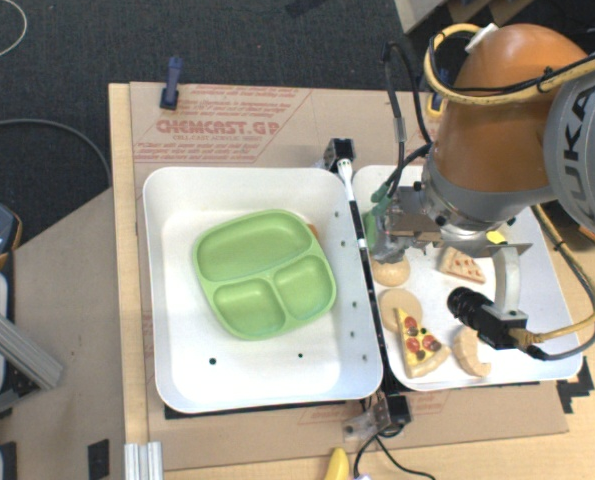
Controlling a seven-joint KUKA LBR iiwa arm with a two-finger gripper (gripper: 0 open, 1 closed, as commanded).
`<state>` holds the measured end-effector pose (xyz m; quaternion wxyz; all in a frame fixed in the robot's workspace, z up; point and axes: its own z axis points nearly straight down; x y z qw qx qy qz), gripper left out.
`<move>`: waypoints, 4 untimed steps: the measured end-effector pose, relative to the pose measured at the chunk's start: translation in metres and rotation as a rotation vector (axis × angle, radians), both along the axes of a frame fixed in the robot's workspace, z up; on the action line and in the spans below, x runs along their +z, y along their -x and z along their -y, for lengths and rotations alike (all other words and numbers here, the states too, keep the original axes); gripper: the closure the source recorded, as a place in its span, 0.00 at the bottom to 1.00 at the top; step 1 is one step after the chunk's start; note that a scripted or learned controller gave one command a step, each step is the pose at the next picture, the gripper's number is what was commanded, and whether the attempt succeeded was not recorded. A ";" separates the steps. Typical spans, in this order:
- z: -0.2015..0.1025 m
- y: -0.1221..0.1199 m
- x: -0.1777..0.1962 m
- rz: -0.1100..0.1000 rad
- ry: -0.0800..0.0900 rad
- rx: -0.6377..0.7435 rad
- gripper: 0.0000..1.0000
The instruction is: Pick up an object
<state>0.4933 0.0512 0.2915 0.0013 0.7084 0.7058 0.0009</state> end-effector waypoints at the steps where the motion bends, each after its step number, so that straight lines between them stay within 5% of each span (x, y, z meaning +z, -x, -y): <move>1: -0.002 -0.001 0.009 0.001 0.000 0.003 1.00; 2: -0.002 -0.001 0.019 0.002 0.000 0.004 1.00; 3: -0.035 0.014 0.091 0.004 -0.003 0.008 1.00; 4: -0.033 0.013 0.098 0.000 -0.001 0.005 1.00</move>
